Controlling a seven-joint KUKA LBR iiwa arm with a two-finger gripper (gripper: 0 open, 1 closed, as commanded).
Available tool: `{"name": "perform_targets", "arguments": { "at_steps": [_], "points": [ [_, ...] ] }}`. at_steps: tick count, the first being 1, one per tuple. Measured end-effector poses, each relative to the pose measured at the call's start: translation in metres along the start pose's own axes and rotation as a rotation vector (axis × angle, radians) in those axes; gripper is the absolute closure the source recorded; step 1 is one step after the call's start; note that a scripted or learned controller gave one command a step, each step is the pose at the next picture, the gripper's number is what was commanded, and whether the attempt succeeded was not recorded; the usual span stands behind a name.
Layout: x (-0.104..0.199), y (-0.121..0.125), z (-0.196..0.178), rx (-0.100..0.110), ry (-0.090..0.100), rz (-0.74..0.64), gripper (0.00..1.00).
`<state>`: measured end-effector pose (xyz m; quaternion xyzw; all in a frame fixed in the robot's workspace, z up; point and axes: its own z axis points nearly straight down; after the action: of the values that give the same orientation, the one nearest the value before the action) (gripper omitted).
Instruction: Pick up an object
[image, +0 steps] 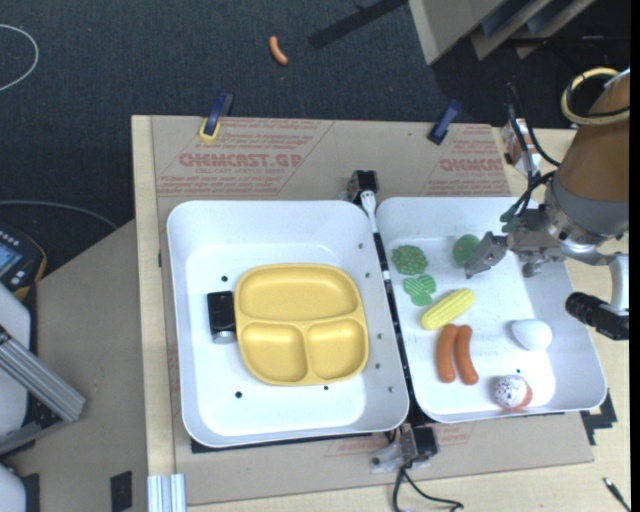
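Camera view: pincer (487, 256) beside dark green, round, leafy toy (466, 248); finger state unclear.

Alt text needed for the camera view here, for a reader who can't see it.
A grey arm's tool reaches from the right into the right bin, beside a dark green toy vegetable; the bin also holds toy corn, two sausages and a white egg. The left bin holds a yellow divided plate.
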<state>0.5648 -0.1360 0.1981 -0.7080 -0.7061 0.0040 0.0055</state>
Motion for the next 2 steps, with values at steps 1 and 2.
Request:
{"name": "perform_targets", "arguments": {
  "at_steps": [1,2],
  "points": [
    [0.000,0.003,-0.007,-0.014,-0.002,-0.003,0.00],
    [0.008,-0.003,0.050,-0.008,0.000,-0.003,0.00]
  ]
}}
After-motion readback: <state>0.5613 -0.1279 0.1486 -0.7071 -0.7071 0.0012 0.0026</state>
